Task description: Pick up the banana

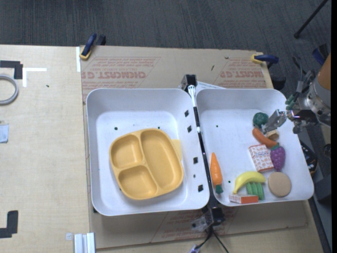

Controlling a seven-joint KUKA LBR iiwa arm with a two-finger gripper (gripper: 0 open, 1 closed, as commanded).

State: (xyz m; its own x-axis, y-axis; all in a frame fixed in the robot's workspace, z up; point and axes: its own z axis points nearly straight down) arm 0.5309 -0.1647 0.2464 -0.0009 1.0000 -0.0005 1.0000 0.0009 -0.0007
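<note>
The yellow banana (247, 179) lies in the right bin (231, 109) near its front edge, resting partly on a green vegetable (255, 189). My gripper (274, 122) hangs over the right side of that bin, beside a green broccoli (260, 119) and just above an orange sausage (263, 137). It is well behind the banana and holds nothing that I can see.
Around the banana lie a carrot (216, 170), a small orange box (244, 198), a tan round biscuit (279, 184), purple grapes (277, 157) and a pink carton (260, 158). The left bin (105, 109) holds a yellow divided plate (146, 163).
</note>
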